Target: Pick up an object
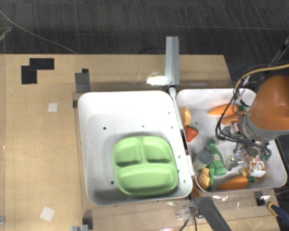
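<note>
A smooth moulded green plastic tray (pixel 145 164) with three compartments sits in the left white bin (pixel 96 115), toward its near edge. The right white bin (pixel 278 175) holds a jumble of toy food: an orange carrot (pixel 232 183) along the near wall, a green bottle (pixel 216 161), a grey round can (pixel 203 158), a small printed carton (pixel 257 168) and a red strawberry (pixel 191 133). The gripper (pixel 240 153) hangs low over this clutter, just beside the carton and above the carrot; whether it is open or closed cannot be told.

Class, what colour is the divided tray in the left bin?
Light green tray, seen best in the camera view.
</note>
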You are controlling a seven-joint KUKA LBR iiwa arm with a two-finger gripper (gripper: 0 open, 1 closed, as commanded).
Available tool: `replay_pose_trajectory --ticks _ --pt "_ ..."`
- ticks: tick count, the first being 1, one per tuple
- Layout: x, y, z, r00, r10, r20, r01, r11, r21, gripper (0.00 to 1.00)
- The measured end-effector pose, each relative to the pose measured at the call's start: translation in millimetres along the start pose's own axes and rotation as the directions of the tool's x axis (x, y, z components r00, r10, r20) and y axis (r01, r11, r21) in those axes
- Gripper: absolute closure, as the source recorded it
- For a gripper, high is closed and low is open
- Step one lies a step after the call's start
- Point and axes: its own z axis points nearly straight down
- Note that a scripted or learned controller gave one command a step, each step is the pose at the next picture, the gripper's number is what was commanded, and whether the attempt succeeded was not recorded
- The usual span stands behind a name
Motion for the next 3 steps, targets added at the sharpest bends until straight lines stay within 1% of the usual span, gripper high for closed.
replay_pose_trajectory --ticks 1,2,3 --pt "1.7 33.5 -2.1 1.000 -0.024 0.004 0.024 0.999 0.023 0.00" --pt "-106.3 21.1 4.0 0.999 0.049 -0.005 -0.049 0.999 0.002 0.00" --pt "-84.1 28.2 -2.6 0.995 0.098 0.005 -0.098 0.995 0.020 0.00"
